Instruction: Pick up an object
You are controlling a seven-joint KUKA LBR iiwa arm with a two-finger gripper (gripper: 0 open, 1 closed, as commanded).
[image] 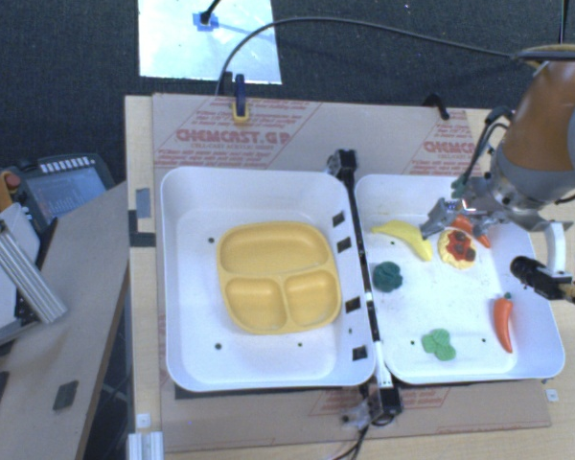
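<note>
Five toys in the right bin (546,357); one yellow tray (273,276); tool (450,220) grip unclear.

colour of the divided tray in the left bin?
Yellow divided plastic tray, clearest in the camera view.

The arm (546,132) reached in from the right, orange band up, wrist bent down, and the gripper (452,220) hung low, fingers too unclear to read.

Two white bins sit side by side: the left bin (187,286) and the right bin (537,353). The left holds one yellow divided tray (274,276). The right holds one banana (405,237), one carrot (503,323), one pizza slice (457,249), and two green vegetable pieces, one dark (388,276) and one lighter (438,344).
</note>
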